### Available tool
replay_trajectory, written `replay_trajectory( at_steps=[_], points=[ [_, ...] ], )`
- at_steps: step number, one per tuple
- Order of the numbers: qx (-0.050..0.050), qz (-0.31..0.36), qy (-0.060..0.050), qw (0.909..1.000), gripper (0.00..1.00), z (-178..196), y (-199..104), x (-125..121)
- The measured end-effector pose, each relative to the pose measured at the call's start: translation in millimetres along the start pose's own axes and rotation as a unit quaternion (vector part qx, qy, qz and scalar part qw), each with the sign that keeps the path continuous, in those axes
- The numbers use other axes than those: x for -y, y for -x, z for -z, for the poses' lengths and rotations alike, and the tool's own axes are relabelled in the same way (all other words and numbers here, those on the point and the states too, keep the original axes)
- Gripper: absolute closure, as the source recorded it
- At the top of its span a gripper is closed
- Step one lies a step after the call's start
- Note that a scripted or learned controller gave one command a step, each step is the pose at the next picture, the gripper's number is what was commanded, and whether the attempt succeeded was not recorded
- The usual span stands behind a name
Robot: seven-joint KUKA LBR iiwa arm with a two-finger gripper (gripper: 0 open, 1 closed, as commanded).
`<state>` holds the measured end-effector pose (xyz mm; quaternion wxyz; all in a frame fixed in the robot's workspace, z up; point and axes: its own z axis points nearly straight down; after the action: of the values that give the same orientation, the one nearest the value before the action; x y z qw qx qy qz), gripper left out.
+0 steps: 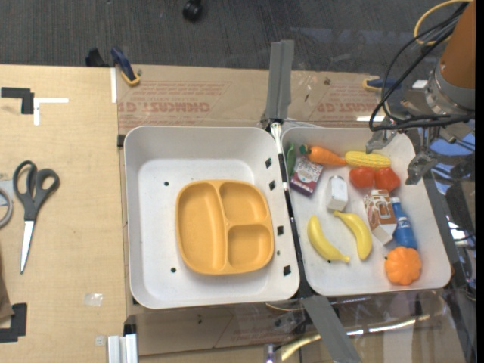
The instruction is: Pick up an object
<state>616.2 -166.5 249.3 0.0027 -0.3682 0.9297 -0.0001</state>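
The gripper [395,151] hangs at the right bin's [435,278] two o'clock corner, fingers spread with nothing between them, one tip beside the corn [367,159]. Below the corn sit two tomatoes [374,178], with a carrot [327,156] at ten o'clock of them. Two bananas [342,237] lie mid-bin; a white carton [337,193] stands just above them. At five o'clock rests an orange pumpkin [402,265], a blue bottle [403,232] touching its top. The left bin [144,218] holds a yellow tray [224,226]. Scissors [32,199] lie far off at nine o'clock.
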Motion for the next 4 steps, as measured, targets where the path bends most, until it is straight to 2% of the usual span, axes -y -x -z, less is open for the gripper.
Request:
replay_trajectory(
  at_steps=[1, 2, 3, 4],
  points=[
    [0.001, -0.073, -0.001, 0.9974, 0.0, -142.4, 7.6, -11.4],
    [-0.001, -0.107, 0.0, 0.9942, 0.0, -156.5, -44.9, -35.2],
    [-0.002, -0.136, 0.001, 0.9907, 0.0, -156.8, -74.4, -81.5],
    [0.0, -0.191, -0.001, 0.9816, 0.0, -155.2, 3.3, -19.9]
  ],
)
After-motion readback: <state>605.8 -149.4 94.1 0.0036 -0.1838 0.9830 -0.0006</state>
